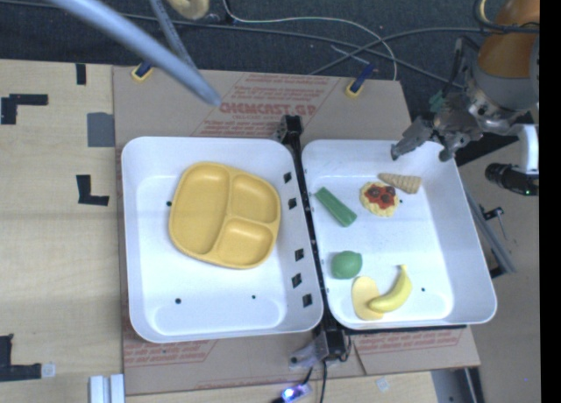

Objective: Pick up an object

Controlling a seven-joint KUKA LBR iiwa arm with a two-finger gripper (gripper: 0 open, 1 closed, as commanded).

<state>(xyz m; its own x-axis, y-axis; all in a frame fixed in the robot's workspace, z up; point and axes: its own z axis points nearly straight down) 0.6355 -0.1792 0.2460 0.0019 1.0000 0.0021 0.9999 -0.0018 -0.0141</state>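
Arm [504,51] above right bin's [469,243] far corner, fingers [410,142] spread

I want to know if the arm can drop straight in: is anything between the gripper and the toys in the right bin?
Nothing visible does. The gripper hovers open at the right bin's far rim, beside the cone-shaped toy.

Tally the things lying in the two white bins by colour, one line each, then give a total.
Yellow: 3, the divided plate, banana and a yellow piece beside it
Green: 2, the long block and round piece
Tan: 1, the cone
Red and yellow: 1, the small pizza
Total: 7
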